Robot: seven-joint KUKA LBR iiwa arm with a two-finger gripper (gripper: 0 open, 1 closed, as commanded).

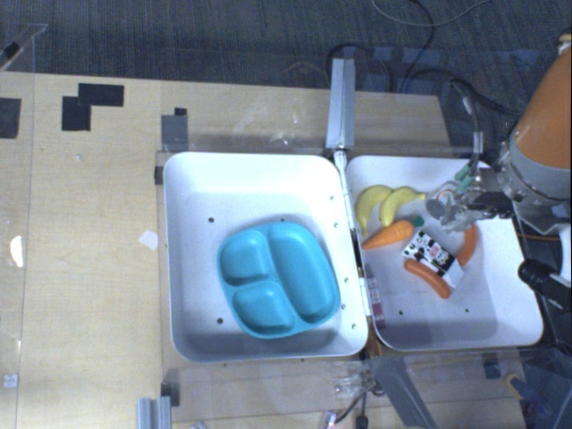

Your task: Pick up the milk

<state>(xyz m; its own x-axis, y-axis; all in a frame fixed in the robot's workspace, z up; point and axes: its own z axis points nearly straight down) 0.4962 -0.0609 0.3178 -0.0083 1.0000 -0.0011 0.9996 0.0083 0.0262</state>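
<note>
The milk [434,256] is a small white carton with black spots. It lies on its side in the middle of the right bin [465,329]. An orange-red sausage [427,280] lies against its near side, and a carrot [390,236] lies just to its left. My gripper [450,207] hangs over the right bin, a little beyond the milk toward the far side, beside the yellow bananas [386,204]. Nothing shows in its grasp.
A second orange piece [467,244] lies right of the milk. The left bin [192,239] holds a blue divided plate [279,278]. A metal post [340,105] rises where the bins meet at the back. The arm's orange band [547,123] looms at the right edge.
</note>
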